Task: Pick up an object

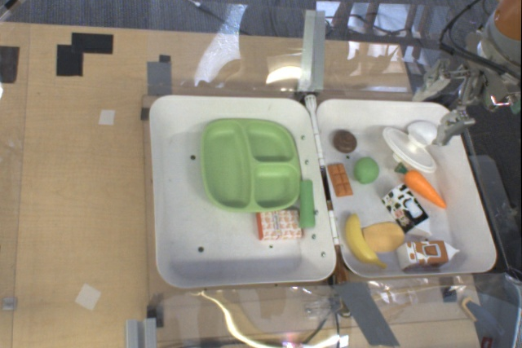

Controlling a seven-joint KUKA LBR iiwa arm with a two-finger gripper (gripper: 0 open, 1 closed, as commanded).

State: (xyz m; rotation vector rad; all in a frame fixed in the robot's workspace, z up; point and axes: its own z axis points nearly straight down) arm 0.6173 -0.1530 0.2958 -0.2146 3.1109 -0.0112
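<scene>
Stock as seen from above, 2 shallow white bins side by side on my bench. Left bin (175, 200): smooth moulded plastic with rounded corners, holding 1 light green divided plate (249, 164) with 3 compartments, matte and rounded; 1 green stick-shaped piece (307, 204) lying along the plate's right edge, touching it; 1 small flat packet (279, 225) with a red and white print, just below the plate. Right bin (477, 212): same make, more crowded. Items: 1 dark brown round piece (345, 142) near the upper left; 1 green ball (366, 169), smooth, just below it; 1 flat orange-brown bar (338, 179) against the left wall; 1 white dish-like object (410, 146), glossy, lying tilted at the upper right; 1 orange carrot (424, 187), tapered, beside the white object; 1 small black and white printed box (404, 208); 1 yellow banana (358, 240), curved; 1 tan rounded potato-like lump (383, 236) touching the banana; 1 brown and white carton (426, 254) at the lower right corner. My gripper (453, 123) sits at the right bin's upper right edge, just beside the white object; whether my jaws are apart or together I cannot tell, and I see nothing between them. My grey arm with its orange band (510, 8) enters from the upper right.
</scene>
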